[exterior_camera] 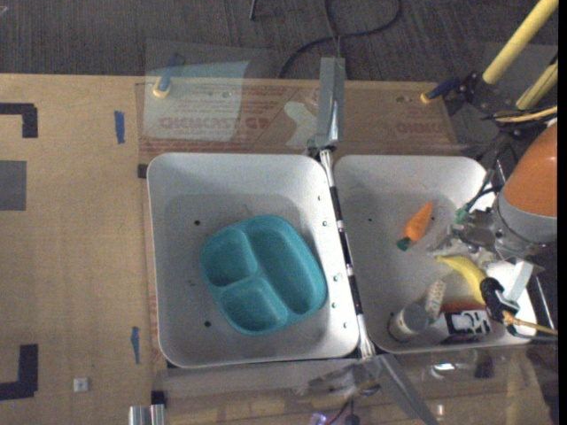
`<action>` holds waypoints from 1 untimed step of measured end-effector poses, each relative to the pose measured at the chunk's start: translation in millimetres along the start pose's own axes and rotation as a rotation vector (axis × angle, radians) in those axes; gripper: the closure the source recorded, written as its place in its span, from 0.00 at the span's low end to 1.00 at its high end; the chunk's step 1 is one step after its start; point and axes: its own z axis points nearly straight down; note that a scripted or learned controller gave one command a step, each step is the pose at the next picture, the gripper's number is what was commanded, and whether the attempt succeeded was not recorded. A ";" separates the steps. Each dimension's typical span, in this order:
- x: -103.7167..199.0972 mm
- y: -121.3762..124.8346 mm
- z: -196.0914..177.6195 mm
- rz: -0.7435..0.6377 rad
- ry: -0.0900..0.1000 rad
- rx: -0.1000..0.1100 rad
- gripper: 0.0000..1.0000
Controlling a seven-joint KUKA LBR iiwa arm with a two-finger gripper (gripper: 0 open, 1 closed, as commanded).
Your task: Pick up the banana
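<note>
Nearest us we see the front edge of the tan table, with black corner marks and blue tape bits on its left part. On it sit two shallow white bins side by side. The left bin holds a teal divided plate, slightly rotated. The right bin holds the clutter: at its front wall a grey cylinder can and a small dark box, with a pale, speckled stick-like item leaning just above the can.

The banana lies in the right half of the right bin, mid-depth, its long axis running diagonally from upper left to lower right, curve bowed upward. The arm, with its orange band, comes in from the right; the pincer sits just above and touching or nearly touching the banana. We cannot tell its state.

Farther back in that bin lies an orange carrot, tilted. Beyond the bins we see clear plastic sheeting, then dark floor with a looping black cable and yellow poles.
</note>
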 end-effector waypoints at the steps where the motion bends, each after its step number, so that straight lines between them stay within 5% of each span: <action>1: -7.6 0.1 -7.0 0.008 -0.009 0.001 1.00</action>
